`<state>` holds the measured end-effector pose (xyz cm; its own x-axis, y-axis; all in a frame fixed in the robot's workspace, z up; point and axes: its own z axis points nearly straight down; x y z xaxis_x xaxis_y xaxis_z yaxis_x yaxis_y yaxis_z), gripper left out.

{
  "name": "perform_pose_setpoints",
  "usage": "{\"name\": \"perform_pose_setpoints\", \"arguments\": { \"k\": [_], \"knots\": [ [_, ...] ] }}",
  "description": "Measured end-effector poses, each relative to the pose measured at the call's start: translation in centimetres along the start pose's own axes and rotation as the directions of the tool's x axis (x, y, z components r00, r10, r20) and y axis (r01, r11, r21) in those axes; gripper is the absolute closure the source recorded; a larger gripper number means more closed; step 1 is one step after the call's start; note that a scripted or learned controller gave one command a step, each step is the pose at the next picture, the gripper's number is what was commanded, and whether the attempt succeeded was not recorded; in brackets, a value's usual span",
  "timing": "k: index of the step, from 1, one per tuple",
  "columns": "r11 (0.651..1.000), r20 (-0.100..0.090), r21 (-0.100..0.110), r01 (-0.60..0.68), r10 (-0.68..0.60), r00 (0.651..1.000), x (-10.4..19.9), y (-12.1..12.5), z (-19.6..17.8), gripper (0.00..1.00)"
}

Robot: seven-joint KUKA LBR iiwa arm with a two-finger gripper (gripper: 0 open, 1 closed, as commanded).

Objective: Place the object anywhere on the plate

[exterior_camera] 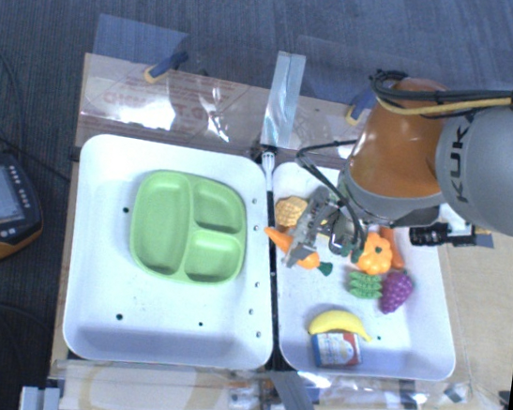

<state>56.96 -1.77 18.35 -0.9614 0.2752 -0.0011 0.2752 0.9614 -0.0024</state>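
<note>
**Tool down in the right bin**

Nearest, a can (pixel 335 350) and banana (pixel 339 323). Further back, the tool (pixel 308 242) hangs over the carrot (pixel 282 241) (grip state unclear). The green plate (pixel 189 227) sits at nine o'clock from it.

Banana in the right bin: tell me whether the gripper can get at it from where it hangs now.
Probably yes. The banana lies on top of a can near the bin's front edge, with nothing over it. The gripper hangs further back by the carrot, and the white floor between them looks bare.

Plate (pixel 187 227) — smooth matt green plastic.
</note>
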Motion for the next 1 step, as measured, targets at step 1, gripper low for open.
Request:
{"name": "perform_pose_setpoints", "arguments": {
  "k": [1],
  "knots": [
    [0.978,0.013,-0.004,0.210,-0.210,0.978,0.40,4.61,-21.01,1.00]
  ]
}}
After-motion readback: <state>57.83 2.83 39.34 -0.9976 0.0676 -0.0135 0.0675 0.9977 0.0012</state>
